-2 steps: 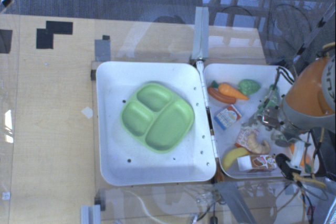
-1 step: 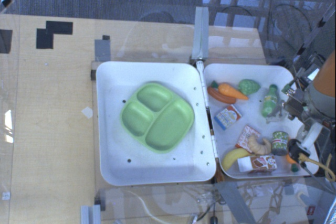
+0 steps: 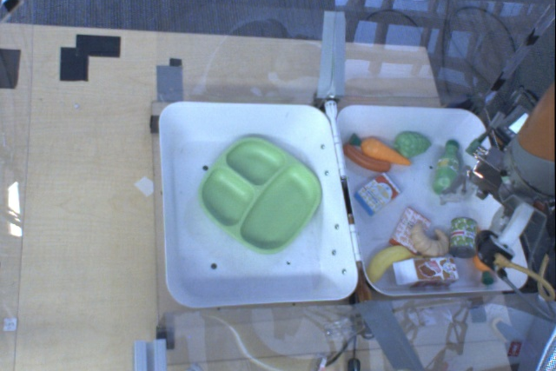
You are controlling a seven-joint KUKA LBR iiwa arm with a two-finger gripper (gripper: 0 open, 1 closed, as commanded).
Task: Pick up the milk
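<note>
The milk [image 3: 376, 193] is a small white, blue and red carton lying in the left-middle part of the right bin [image 3: 382, 119]. It lies just below the carrot [image 3: 382, 151]. My gripper [image 3: 485, 168] hangs over that bin's right edge, beside the green bottle [image 3: 446, 167] and well to the right of the milk. Nothing shows in its grasp. The arm's orange band [image 3: 540, 128] sits at the frame's right edge.
The right bin also holds a green vegetable [image 3: 411, 142], a snack packet [image 3: 408, 228], a small can [image 3: 463, 236], a banana [image 3: 387, 260] and a lying bottle with a brown label [image 3: 425, 271]. A green divided plate [image 3: 261, 194] fills the left bin [image 3: 182, 213].
</note>
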